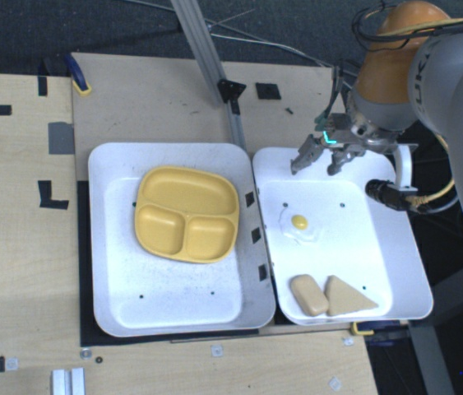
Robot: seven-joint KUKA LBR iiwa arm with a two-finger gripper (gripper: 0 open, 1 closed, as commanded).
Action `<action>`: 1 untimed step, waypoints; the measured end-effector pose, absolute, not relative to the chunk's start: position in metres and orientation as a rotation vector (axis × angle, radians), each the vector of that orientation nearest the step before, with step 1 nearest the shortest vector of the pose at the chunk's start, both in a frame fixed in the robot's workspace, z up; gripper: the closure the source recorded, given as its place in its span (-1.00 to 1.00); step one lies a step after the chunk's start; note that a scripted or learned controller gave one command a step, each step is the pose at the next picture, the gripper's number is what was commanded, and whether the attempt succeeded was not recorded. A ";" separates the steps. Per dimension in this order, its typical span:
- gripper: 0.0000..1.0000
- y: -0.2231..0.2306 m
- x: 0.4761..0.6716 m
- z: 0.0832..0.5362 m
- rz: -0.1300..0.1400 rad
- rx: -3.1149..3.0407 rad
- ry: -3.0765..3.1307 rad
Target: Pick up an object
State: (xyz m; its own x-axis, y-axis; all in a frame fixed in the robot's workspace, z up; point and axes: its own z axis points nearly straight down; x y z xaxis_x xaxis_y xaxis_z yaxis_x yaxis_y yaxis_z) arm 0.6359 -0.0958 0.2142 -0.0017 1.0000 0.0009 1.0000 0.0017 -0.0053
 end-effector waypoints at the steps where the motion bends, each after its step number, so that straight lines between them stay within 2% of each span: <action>1: -1.00 -0.096 0.637 0.216 0.001 -2.218 -2.223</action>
